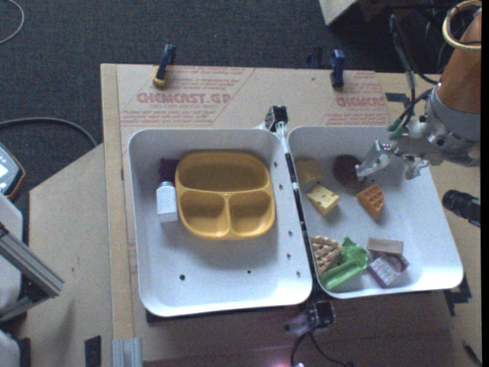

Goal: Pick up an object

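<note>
Pincer [372,167] state: can't tell. Waffle [371,200] just below it, looks light, stiff; I'd pinch across flat edges.

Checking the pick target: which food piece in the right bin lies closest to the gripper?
The dark round piece, just left of the gripper; the orange waffle lies lower.

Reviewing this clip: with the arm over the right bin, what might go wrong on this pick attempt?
1. The tool hovers between the dark brown round piece and the orange waffle-shaped piece, so a descent may land between them and grab neither.
2. The green leafy toy, the lattice-topped pie slice and the small pink box crowd the bin's near corner, so a grab there may nudge neighbours.
</note>
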Controlling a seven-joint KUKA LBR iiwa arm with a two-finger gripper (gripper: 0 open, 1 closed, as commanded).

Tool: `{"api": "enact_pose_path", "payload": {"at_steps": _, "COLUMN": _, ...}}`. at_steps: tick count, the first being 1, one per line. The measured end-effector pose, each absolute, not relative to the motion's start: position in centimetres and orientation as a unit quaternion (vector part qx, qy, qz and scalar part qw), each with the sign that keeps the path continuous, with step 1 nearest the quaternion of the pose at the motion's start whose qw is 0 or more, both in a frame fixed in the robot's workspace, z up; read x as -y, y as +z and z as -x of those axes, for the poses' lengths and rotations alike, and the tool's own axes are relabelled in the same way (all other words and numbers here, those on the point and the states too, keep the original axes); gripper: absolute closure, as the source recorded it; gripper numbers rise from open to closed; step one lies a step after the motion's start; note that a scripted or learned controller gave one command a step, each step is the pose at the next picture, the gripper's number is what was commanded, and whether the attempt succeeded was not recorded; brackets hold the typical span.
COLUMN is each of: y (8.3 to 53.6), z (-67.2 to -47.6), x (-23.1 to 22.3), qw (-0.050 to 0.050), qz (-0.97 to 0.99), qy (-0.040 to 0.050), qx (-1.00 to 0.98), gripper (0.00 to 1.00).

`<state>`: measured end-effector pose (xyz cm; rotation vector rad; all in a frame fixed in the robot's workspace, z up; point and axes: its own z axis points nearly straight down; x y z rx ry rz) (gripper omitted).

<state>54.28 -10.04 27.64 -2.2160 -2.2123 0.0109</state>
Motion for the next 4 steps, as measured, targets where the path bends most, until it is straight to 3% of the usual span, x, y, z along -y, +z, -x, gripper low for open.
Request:
{"api": "enact_pose_path", "payload": {"at_steps": 1, "y": 28.1, "z": -54.5, "x": 10.0, "qw": 0.001, "qz": 0.707, "qy": 0.0003, "qx": 0.707, "gripper": 0.00}}
{"api": "enact_pose_path", "payload": {"at_steps": 4, "y": 11.6, "z": -53.3, "x": 10.6, "qw": 0.004, "qz": 0.707, "qy": 0.0017, "qx": 0.707, "gripper": 0.00}}
